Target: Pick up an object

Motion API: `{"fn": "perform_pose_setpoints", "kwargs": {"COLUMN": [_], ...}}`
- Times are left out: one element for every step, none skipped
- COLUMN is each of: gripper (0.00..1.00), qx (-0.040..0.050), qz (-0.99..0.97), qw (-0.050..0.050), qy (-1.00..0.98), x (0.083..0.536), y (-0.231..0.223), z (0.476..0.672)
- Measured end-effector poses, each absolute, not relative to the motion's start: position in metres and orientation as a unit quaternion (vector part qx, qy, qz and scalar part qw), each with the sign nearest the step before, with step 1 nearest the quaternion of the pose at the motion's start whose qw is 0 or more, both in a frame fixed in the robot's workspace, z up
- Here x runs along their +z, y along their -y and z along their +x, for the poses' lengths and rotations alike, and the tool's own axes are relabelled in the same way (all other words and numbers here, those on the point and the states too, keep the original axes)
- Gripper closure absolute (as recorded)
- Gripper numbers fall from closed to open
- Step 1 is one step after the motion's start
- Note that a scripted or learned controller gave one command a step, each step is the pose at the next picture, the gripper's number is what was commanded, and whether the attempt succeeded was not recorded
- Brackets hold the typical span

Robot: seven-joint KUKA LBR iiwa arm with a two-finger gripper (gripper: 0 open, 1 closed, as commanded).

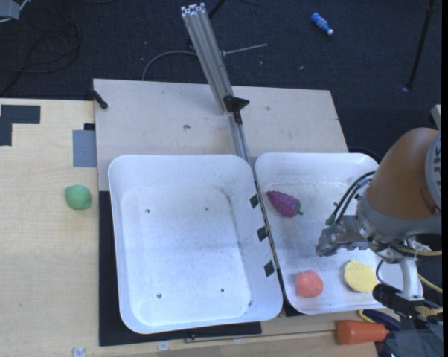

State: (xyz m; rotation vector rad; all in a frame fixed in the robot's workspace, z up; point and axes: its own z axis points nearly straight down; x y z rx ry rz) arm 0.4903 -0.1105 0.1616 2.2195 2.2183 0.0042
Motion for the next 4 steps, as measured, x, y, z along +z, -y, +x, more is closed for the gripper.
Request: {"fn": "perform_pose_setpoints", "kwargs": {"gripper": [1.0, 1.0, 1.0, 1.0], "qx": [0.0014, -0.0001, -0.0002, 0.0003], "qz": [0.707, 0.707, 0.706, 0.706], "qw": [0.002, 0.0, 0.0, 0.0], "qy": [-0.707, -0.707, -0.708, -0.708], "x": [0.222, 0.229, 0.228, 0.236], "y": [0.11, 0.11, 0.08, 0.039], "z": [0.486, 0.486, 0.515, 0.541]}}
